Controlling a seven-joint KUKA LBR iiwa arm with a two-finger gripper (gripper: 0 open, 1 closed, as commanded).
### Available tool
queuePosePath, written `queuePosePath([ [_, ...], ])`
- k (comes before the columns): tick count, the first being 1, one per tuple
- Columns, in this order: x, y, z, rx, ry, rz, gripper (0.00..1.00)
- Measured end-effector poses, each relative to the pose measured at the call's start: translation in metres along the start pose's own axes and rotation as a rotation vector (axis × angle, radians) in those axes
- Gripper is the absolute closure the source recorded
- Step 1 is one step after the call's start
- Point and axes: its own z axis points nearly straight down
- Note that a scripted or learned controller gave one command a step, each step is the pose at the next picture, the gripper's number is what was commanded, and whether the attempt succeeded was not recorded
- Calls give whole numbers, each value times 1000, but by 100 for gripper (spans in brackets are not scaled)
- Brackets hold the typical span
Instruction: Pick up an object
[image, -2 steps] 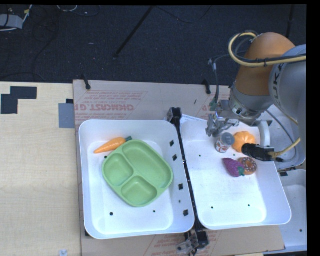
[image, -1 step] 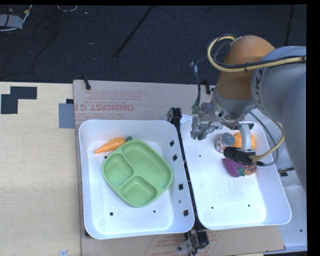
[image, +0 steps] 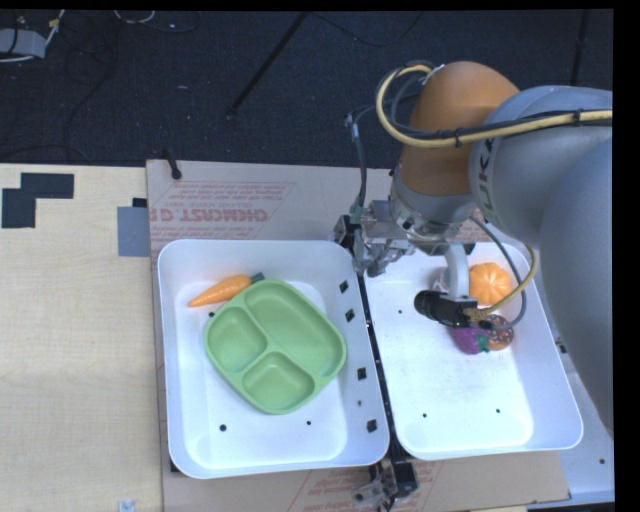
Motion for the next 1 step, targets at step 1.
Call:
queuePosePath([
  [1,46,-6,6,3,0,1,100],
])
